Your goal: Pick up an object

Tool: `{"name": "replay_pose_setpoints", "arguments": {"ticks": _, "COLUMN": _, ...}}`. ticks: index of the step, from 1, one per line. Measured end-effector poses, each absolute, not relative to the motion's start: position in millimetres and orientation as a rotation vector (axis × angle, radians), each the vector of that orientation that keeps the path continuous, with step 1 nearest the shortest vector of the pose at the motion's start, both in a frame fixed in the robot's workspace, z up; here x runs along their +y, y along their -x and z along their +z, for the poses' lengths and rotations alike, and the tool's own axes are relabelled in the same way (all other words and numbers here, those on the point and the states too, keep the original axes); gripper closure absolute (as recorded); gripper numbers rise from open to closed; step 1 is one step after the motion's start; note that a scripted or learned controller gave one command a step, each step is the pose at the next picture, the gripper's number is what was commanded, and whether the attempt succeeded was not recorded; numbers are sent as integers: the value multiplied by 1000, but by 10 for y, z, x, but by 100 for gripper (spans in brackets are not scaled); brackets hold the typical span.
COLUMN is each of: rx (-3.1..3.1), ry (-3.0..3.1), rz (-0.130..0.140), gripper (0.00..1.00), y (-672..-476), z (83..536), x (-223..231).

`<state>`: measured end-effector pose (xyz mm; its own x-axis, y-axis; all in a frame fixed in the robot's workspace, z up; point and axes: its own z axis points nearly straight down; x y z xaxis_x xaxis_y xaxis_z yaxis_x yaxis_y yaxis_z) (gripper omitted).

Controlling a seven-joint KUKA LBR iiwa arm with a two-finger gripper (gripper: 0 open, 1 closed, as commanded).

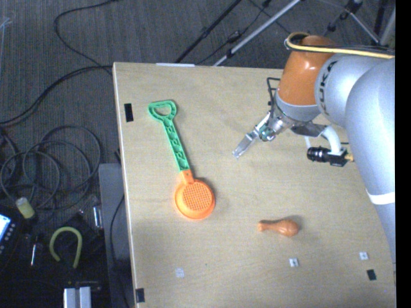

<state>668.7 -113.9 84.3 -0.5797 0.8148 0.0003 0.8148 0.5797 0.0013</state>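
- Your arm (359, 101) comes in from the right of the camera view, grey with an orange band (307, 69) above the wrist, and leans out over the upper right part of the tabletop (244, 262).
- The hand (247, 143) points down and to the left, its tip low over the bare wood. Its fingers read as one narrow, pale sliver; you cannot tell from here whether they are apart or together, and there is nothing visible between them.
- A small black fitting (326, 154) sticks out just right of the hand, under the wrist.
- The strainer spoon (183, 165) lies flat to the left of the hand, well apart from it. Its green handle runs from a looped end near the top left down to an orange round mesh head.
- The small orange drumstick-shaped toy (280, 226) lies on its side below the hand, near the lower middle of the tabletop, apart from both the hand and the spoon.
- Off the left edge, cables (45, 159) coil on the dark floor.
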Motion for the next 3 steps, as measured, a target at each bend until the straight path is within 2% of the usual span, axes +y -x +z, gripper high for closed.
{"name": "replay_pose_setpoints", "arguments": {"ticks": 1, "rx": 2791, "ry": -1441, "rz": 10, "gripper": 100, "y": -6694, "z": 937, "x": -1122}}
{"name": "replay_pose_setpoints", "arguments": {"ticks": 2, "rx": 2552, "ry": -1832, "rz": -1, "gripper": 100, "y": -6479, "z": 1414, "x": -1287}}
{"name": "replay_pose_setpoints", "arguments": {"ticks": 3, "rx": 2378, "ry": -2059, "rz": -1, "gripper": 100, "y": -6216, "z": 824, "x": -997}}
